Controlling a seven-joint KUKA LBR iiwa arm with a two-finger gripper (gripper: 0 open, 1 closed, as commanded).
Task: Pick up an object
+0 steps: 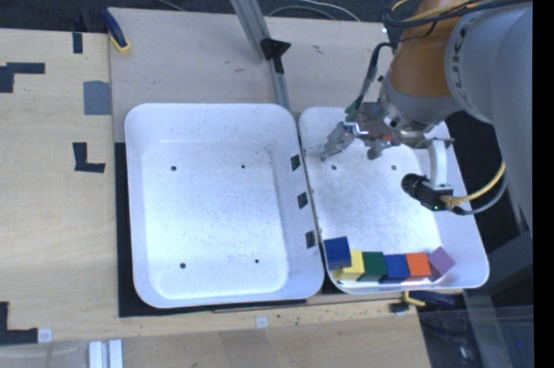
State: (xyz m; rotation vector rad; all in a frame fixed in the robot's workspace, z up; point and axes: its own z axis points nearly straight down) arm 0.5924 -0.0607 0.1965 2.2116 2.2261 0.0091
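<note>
White right bin point(381, 210): the blocks sit in a row along its near wall: blue block point(337, 251), yellow point(352, 266), green point(373, 264), another blue, orange block point(418, 264), purple block point(441, 260). My end effector point(351, 141) hangs over the bin's far end, well apart from them, holding nothing; can't tell its opening from here. To do this well I'd travel toward the near wall, go for an end block (fewer neighbours) and descend straight.

Blocks point(385, 264) crowd the right bin's point(381, 202) near wall; its middle lies open.
</note>
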